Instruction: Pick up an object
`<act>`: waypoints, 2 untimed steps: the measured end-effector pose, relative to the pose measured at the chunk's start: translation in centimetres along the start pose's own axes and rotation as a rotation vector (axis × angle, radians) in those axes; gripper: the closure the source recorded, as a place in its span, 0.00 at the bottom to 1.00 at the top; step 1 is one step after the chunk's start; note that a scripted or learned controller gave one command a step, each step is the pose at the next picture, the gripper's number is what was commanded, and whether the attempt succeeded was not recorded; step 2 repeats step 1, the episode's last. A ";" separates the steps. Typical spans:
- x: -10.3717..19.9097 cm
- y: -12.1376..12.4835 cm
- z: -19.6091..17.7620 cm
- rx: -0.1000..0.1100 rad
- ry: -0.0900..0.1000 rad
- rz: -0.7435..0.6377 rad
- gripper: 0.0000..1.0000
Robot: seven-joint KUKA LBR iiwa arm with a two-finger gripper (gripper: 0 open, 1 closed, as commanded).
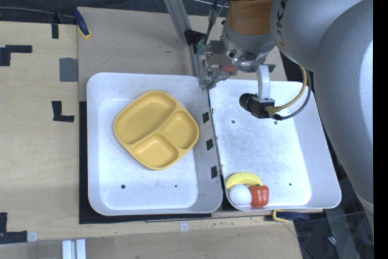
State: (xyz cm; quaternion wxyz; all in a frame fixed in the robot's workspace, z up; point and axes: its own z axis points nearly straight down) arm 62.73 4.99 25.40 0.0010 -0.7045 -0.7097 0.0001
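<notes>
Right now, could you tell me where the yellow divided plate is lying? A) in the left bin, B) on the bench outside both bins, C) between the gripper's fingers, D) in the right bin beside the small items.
A: the yellow divided plate lies flat in the left bin, while the small items sit in the right bin's near corner.
</notes>
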 end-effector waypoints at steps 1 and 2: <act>4.3 1.1 1.0 0.000 -0.001 0.001 1.00; 4.3 1.1 1.0 0.000 -0.001 0.001 1.00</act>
